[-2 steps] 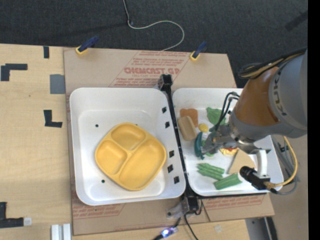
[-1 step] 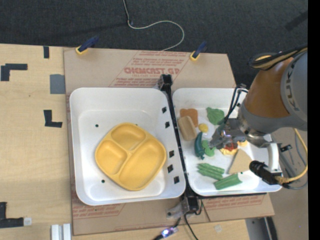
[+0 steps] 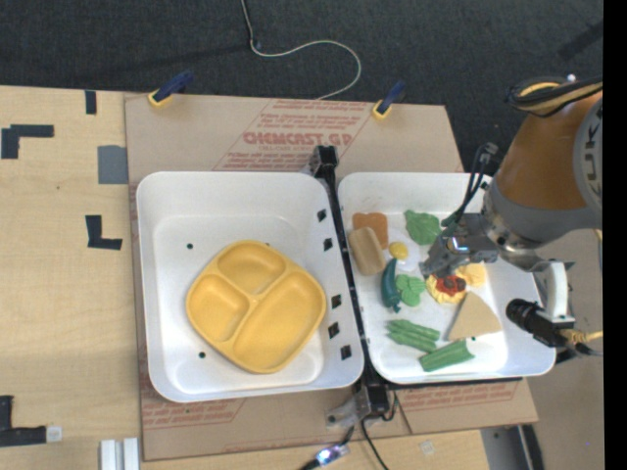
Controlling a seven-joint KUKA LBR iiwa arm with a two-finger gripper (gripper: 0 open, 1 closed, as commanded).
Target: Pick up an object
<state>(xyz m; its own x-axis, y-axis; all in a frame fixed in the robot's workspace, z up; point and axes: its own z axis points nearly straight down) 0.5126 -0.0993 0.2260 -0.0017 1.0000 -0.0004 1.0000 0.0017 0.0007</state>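
- While the grey arm with its orange band (image 3: 549, 155) reaches in from the right, the two-finger gripper (image 3: 446, 262) hangs low over the right white bin (image 3: 519, 360).
- Finger opening: cannot tell; nothing seen between them.
- Just beside the gripper: small red and yellow toy food piece (image 3: 449, 287), with a green leafy piece (image 3: 423, 226) near it.
- Left white bin (image 3: 157, 262): yellow three-compartment plastic plate (image 3: 257, 305), lying flat.

Bench (image 3: 59, 292) — cardboard sheet (image 3: 284, 135), two white bins (image 3: 157, 213)
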